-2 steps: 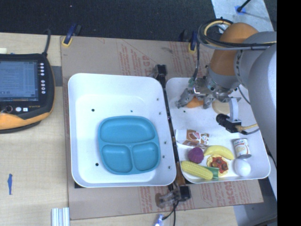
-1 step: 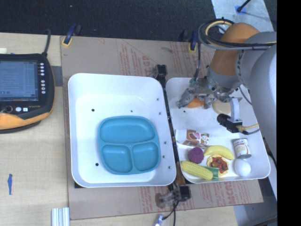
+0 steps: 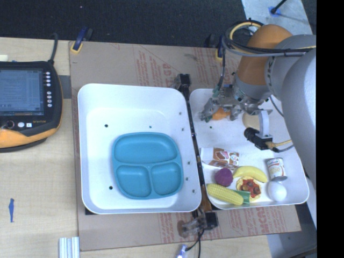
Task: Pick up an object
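My gripper (image 3: 220, 110) hangs low over the far left corner of the right bin (image 3: 301, 198), under the orange wrist band. A small orange object (image 3: 218, 112) lies right at its tip; whether it is held is unclear. Nearer the front of that bin lie a brown snack packet (image 3: 224, 156), a purple item (image 3: 224, 176), a banana (image 3: 250, 171), a corn cob (image 3: 226, 195), a small can (image 3: 275, 169), a white egg (image 3: 277, 191) and a red and yellow food piece (image 3: 250, 187).
The left bin (image 3: 97, 106) holds a blue divided plate (image 3: 146, 164). A teach pendant (image 3: 24, 104) rests on the bench at far left. A black part (image 3: 259, 138) and cables hang off the arm over the right bin's middle.
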Controlling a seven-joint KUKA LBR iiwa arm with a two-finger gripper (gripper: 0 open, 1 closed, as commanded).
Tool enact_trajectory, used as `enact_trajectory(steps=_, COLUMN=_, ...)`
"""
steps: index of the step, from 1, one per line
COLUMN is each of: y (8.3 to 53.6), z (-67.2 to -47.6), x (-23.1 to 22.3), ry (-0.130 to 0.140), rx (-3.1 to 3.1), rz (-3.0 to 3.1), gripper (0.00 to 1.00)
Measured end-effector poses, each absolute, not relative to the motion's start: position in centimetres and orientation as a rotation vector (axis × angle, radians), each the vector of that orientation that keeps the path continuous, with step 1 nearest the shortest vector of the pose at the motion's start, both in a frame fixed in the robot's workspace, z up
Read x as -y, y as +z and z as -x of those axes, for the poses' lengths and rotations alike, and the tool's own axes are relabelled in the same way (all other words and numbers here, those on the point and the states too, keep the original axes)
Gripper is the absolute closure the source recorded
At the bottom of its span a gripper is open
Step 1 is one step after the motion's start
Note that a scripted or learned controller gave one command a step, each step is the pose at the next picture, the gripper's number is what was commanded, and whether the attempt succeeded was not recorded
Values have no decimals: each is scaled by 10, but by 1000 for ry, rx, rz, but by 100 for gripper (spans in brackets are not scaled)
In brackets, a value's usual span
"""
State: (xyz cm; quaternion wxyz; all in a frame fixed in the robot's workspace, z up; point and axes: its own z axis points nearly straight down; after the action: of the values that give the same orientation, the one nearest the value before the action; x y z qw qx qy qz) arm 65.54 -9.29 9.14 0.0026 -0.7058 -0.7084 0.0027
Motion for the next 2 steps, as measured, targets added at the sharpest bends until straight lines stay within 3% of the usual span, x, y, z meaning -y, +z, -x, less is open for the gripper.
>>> enact_trajectory(steps=1, y=100, z=-652, x=94, ry=22, rx=2210, rz=2205, gripper=100)
enact_trajectory(steps=2, y=193, z=-637, x=20, ry=1, rx=2224, rz=2215, gripper=100)
